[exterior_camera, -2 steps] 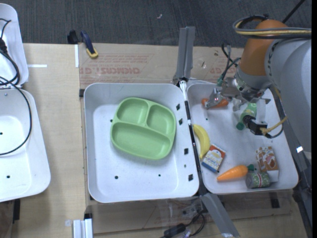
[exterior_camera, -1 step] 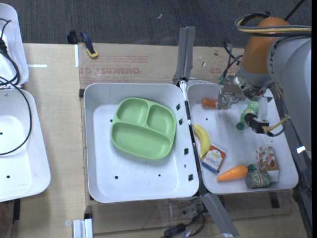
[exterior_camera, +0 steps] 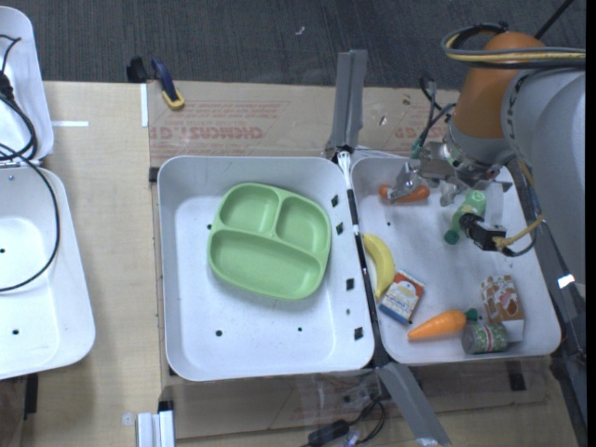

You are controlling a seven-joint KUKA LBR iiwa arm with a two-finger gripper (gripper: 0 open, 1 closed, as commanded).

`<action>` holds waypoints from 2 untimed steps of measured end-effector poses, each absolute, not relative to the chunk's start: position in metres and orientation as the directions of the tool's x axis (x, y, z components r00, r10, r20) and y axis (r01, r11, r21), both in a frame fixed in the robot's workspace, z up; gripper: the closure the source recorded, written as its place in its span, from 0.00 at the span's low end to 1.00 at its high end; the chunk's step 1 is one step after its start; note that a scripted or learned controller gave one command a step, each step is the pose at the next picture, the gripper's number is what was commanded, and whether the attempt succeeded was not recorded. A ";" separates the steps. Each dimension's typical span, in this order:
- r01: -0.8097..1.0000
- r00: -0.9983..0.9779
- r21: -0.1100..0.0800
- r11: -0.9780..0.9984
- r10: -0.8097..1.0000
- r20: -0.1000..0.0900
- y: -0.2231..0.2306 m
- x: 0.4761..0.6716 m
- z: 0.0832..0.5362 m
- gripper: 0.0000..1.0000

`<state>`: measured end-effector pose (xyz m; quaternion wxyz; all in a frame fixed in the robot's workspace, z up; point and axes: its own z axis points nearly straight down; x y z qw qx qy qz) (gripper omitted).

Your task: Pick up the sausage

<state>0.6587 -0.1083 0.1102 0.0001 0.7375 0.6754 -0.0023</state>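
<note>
Arm enters from the upper right of the frame, orange band above the wrist, and reaches down into the top of the right bin (exterior_camera: 549, 338). Gripper (exterior_camera: 407, 186) sits at that bin's upper left corner, fingers closed on the sausage (exterior_camera: 413, 194), a small orange-red piece showing on both sides of the metal tips. It is close to the bin floor; contact with the floor can't be judged.

Rest of the right bin: banana (exterior_camera: 379, 261) along the left wall, small carton (exterior_camera: 401, 299) with an orange and blue label just beside its lower end, print too small to read. Carrot (exterior_camera: 437, 325) lower centre, a green can (exterior_camera: 485, 335) touching its leafy end, a red-and-white packet (exterior_camera: 500, 297) above the can, text unreadable.

Left bin (exterior_camera: 177, 277) holds a green three-compartment plate (exterior_camera: 271, 240).

Cardboard (exterior_camera: 223, 122) behind the bins has red print, upside down in this view, not legible enough to quote.
</note>
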 end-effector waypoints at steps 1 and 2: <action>0.997 0.071 0.000 -0.071 0.997 -0.001 -0.095 0.659 0.092 0.00; 0.997 0.072 -0.002 -0.072 0.997 -0.002 -0.096 0.658 0.102 1.00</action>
